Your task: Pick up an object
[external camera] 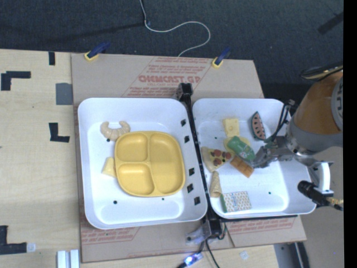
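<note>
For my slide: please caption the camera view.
Gripper reaches among toy food in the right bin; yellow plate in the left.

The arm point(321, 116) reaches in from the right edge, its orange band uppermost and the grey wrist below it, angled down and leftward. The gripper point(262, 156) sits low at the end of the wrist, dark and blurred, pointing left.

Cardboard-covered bench point(33, 149) bearing two bins point(89, 166)
</note>
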`<action>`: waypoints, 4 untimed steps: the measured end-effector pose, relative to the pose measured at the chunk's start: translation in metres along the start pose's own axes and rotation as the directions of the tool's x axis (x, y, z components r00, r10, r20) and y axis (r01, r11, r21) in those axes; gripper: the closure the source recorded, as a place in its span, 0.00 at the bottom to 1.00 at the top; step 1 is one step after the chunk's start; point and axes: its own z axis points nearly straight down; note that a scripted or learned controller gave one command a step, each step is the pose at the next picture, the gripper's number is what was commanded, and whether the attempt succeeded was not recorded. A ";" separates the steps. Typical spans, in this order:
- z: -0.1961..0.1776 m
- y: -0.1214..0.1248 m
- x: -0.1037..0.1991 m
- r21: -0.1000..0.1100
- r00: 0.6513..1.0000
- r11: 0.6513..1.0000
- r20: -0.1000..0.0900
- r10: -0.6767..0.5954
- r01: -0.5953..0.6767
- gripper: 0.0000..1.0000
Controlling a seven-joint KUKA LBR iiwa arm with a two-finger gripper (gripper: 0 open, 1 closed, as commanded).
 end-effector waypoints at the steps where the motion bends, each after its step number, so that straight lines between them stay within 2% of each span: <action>1: -0.043 0.003 -0.002 0.000 1.000 1.000 0.000 0.000 0.000 1.00; 2: -0.084 0.004 -0.002 0.001 1.000 1.000 0.000 0.000 0.000 1.00; 4: -0.099 0.021 0.107 0.004 1.000 1.000 -0.002 -0.005 0.005 1.00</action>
